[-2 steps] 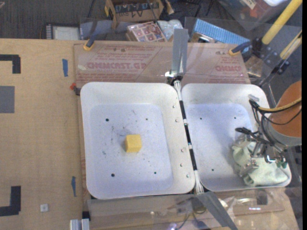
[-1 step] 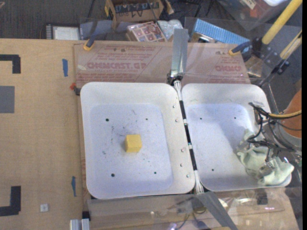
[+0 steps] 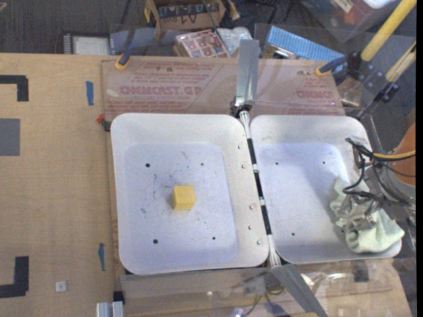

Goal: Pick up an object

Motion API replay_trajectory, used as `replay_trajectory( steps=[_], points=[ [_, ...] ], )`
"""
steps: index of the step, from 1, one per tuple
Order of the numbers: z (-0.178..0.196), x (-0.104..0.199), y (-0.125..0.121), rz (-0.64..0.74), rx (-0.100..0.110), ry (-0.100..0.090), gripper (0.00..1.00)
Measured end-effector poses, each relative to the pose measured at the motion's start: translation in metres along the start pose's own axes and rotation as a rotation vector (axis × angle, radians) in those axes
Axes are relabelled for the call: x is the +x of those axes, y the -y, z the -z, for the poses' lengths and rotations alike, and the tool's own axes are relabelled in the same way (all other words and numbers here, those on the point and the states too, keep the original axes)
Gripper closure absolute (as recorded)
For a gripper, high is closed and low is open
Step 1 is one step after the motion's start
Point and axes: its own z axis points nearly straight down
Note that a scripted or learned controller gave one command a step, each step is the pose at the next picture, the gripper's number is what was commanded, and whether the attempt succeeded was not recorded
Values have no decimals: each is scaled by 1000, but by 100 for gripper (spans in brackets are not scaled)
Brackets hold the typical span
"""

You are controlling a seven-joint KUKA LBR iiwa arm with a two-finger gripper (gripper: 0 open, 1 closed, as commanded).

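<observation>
The arm (image 3: 404, 167) runs off the right edge, and the hand (image 3: 360, 218) blurs into the pale cloth (image 3: 370, 233)

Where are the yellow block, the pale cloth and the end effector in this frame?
yellow block (image 3: 184, 197): camera view, middle of its top face.
pale cloth (image 3: 377, 235): camera view, its lower bunched part.
end effector (image 3: 360, 216): camera view, the metal tip over the cloth.

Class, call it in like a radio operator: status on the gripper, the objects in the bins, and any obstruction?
Gripper low in right bin, over pale cloth; finger state unclear. Yellow block alone in left bin, untouched. Cables draped near gripper; nothing blocking block.
</observation>
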Motion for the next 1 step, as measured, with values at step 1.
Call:
replay_trajectory(
  steps=[1],
  points=[
    [80, 5, 0, 128, -7, -12, 100]
  ],
)
